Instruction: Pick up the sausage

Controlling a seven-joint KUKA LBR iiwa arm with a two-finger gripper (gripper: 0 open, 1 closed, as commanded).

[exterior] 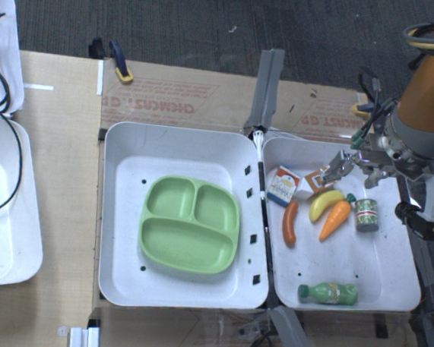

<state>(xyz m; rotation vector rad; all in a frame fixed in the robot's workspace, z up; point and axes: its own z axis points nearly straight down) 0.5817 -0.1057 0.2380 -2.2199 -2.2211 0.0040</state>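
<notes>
The sausage point(290, 222) lies in the right bin point(389, 288), just beside the little carton point(282, 186) and near the banana point(323, 203), so the gripper point(338, 168), its fingers a little apart and holding nothing, might bump or grab those instead.

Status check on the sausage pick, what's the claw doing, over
Claw hovering at right bin's far edge, nothing between its fingers. Sausage lying apart on bin floor, ungrasped. Banana and carrot lie between them.

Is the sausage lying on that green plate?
No. The sausage lies on the floor of the right bin, beside a small carton, while the green plate sits in the left bin.
</notes>
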